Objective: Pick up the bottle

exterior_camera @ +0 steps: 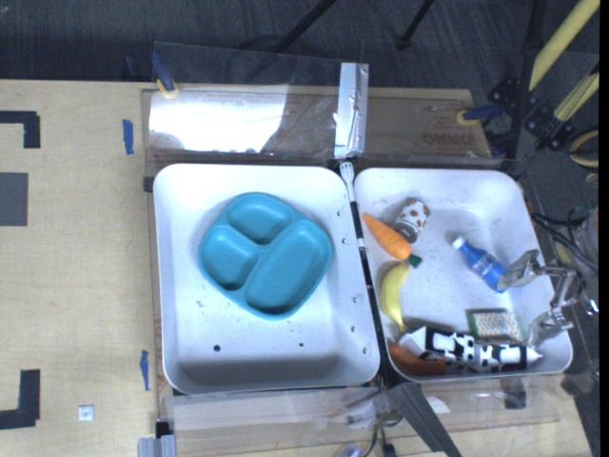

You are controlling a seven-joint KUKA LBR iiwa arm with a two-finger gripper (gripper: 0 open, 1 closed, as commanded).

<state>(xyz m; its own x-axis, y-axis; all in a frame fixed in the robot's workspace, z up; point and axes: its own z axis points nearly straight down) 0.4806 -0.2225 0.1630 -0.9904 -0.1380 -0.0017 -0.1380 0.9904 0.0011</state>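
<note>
Two shallow white bins are seen side by side. A blue three-section plastic plate (266,252) is parked in the left bin (181,350). The right bin (495,193) is more crowded: a small blue plastic bottle (480,262), an orange toy carrot (388,237), a yellow banana (393,293), and a black-and-white spotted toy (473,347) along the near edge. The metal two-finger gripper (547,293) is spotted just right of the bottle, at the bin's rim.

robotics lab, taped plywood bench (76,255), tripod legs (428,8), cables (571,141)

Light is bright and comes from up top, w/ a big white glare on the clear sheet (224,120) behind the bins. Pic is a bit soft and grainy; floor (238,8) at the top looks dark.
</note>
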